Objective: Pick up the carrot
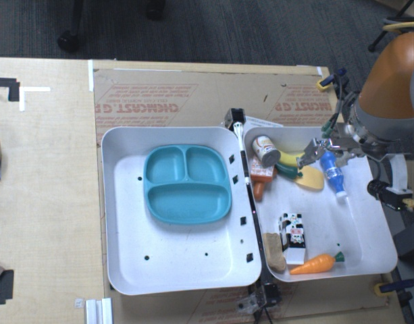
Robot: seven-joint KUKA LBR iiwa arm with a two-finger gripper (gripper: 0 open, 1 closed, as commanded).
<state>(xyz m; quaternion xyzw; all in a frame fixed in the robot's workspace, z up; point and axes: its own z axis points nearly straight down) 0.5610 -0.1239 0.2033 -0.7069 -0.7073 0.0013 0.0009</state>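
- The carrot [313,264] lies on its side on the floor of the right bin [369,235], close to that bin's near edge, its green-topped end pointing toward the near right corner.
- Its tapered orange end touches or nearly touches a tan, bread-like piece [273,252] at the near left corner of the same bin.
- Just behind the carrot stands a small black-and-white carton [292,231], near but apart from it.
- The gripper [323,147] hangs over the far part of the right bin, well apart from the carrot; whether it is open or shut cannot be told from this slant.
- Directly beside the gripper lies a blue bottle [332,173], slanting toward the bin's right side; whether they touch is unclear.
- A pale yellow wedge [312,179] and a banana-like yellow and green piece [290,164] sit to the left of the bottle.
- A small can [265,149] lies tipped at the far left corner of the right bin, with an orange and white box [261,174] just in front of it along the left wall.
- The left bin [125,248] carries a teal divided plate [188,183], set toward its far edge.
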